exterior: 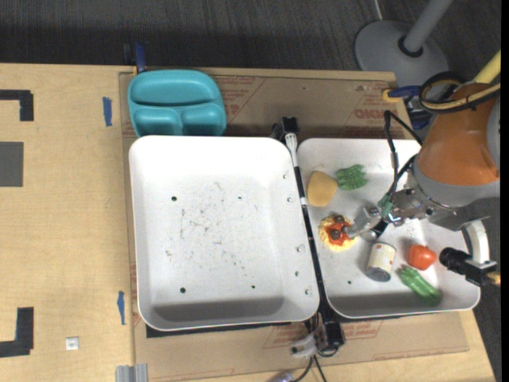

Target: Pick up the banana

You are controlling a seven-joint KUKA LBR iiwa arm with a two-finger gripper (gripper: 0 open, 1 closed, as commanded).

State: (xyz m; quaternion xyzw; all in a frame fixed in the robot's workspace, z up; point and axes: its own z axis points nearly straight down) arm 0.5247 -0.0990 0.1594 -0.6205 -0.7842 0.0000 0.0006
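Note:
The banana (339, 240) is a small yellow curved piece lying at the left side of the right bin (350, 297), with a red-orange bit resting on top of it. My gripper (364, 222) hangs just to its right, low over the bin floor, with its fingers pointing left toward it. The fingers look spread apart and nothing sits between them. The lower fingertip is close to the banana's right edge; I cannot tell whether it touches.
The right bin also holds a tan rounded lump (321, 188), a leafy green piece (351, 177), a small can (382, 260), a red tomato (421, 255) and a green vegetable (419, 284). The left bin (151, 237) adjoins it. A teal tray (176, 102) stands behind.

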